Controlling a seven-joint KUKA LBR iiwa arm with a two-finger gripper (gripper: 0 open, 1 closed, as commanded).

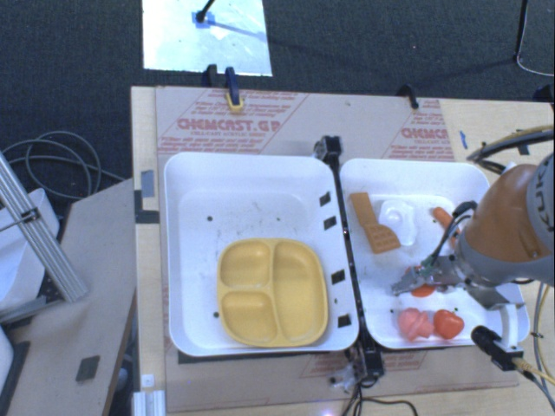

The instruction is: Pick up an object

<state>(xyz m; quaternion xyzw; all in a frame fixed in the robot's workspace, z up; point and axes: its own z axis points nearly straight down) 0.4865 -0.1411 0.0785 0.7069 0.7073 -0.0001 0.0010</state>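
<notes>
The arm (512, 224) reached into the right bin (473, 176), its gripper (414, 281) low over the bin floor, just beside a small red-orange piece (423, 291); whether the tool was wide, narrow or touching that piece could not be told from this slant. A pink object (414, 322) and a red one (447, 323) lay near the front wall, a tan spatula-like piece (373, 224) and a white object (401, 217) farther back. The left bin (191, 232) held a yellow divided plate (272, 291).

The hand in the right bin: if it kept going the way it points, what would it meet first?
The hand points toward the view's left, low over the right bin's floor. Bare floor lies ahead, so the divider wall between the bins seems first, though its height is unclear.
</notes>
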